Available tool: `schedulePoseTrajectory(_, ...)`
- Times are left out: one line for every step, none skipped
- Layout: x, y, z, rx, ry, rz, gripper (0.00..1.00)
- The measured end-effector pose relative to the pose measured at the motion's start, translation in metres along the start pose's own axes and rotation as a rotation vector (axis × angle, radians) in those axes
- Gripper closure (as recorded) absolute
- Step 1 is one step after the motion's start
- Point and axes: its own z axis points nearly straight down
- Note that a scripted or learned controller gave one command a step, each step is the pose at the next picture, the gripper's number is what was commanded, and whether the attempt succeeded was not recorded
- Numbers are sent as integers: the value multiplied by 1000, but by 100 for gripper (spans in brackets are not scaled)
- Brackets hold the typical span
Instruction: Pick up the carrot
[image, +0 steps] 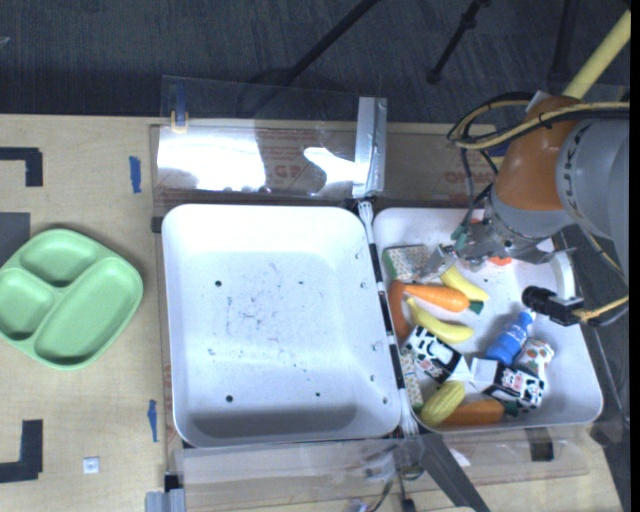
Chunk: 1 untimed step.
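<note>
We see the carrot (436, 297) just below-left of our gripper (478, 243); whether the gripper is open we cannot tell. We judge it light, rigid, smooth; best grasped across its middle.

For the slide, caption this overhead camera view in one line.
KUKA arm's end effector poised above the carrot among toy foods crowding the right bin.

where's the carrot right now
In the camera view the carrot lies in the right bin, near its left wall, just under the gripper and beside the yellow bananas.
</note>
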Motion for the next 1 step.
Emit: schedulePoseTrajectory(11,-57,11,-2,-1,-89,0)
